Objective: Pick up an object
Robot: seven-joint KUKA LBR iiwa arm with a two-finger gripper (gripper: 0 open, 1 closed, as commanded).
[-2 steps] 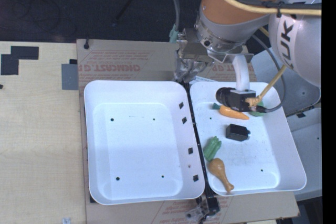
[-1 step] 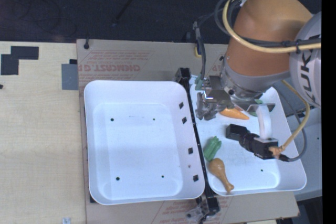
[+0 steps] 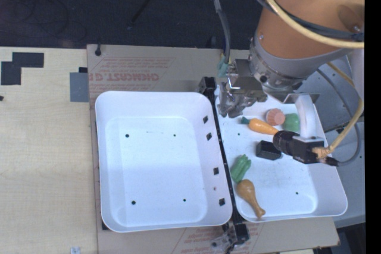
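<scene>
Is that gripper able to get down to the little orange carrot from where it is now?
Probably yes. The gripper hangs over the right bin, and the carrot lies beside it with nothing lying on top.

Red printed lettering on cardboard sheet (image 3: 149,65) — upside down, not clearly legible

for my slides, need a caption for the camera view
End effector hovering at the right bin's far-left corner, near a toy carrot and drumstick.

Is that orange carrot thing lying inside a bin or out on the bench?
Inside: the carrot lies flat on the right bin's white floor, near its far end.
</scene>
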